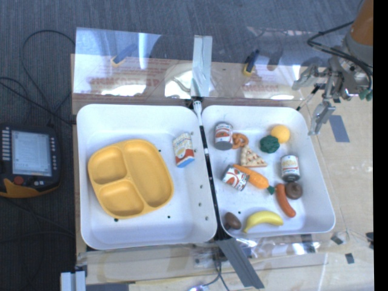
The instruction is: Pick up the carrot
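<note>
An orange carrot (255, 177) lies slantwise in the middle of the right bin (318, 180), its left end against a red and white can (234, 178) lying on its side. My gripper (322, 115) hangs above the right bin's far right corner, well away from the carrot, up and to the right of it. Its fingers point down and stand open, with nothing between them.
The right bin also holds an upright can (223, 136), a pretzel (239, 140), a pizza slice (251, 157), broccoli (270, 143), a lemon (279, 133), a jar (290, 167), a sausage (285, 200), a doughnut (294, 190), a banana (262, 219). The left bin (97, 117) holds a yellow divided plate (129, 177) and a carton (183, 149).
</note>
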Tool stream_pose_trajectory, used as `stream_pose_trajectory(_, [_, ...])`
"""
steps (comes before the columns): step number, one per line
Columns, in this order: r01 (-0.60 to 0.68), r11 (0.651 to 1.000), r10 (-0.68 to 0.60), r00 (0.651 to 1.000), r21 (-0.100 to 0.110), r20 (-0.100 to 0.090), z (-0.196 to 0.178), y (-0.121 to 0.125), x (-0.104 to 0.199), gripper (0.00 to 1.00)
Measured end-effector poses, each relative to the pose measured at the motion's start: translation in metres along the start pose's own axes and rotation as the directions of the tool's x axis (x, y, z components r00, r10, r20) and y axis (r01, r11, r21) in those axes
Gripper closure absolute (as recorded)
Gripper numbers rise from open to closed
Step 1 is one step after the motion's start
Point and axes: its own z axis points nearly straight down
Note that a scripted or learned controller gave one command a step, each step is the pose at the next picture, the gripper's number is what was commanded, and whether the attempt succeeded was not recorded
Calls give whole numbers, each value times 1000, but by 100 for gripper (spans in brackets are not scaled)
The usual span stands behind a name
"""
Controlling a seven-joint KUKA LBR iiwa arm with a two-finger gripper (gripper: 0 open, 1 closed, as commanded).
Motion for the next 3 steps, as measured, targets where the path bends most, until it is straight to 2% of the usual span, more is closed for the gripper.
stream_pose_trajectory(1, [20,1000,-20,1000,-5,-12,182,53,55,0])
stream_pose_trajectory(2, [-239,971,239,971,-1,8,193,89,85,0])
stream_pose_trajectory(3, [-238,971,238,971,1,21,179,88,81,100])
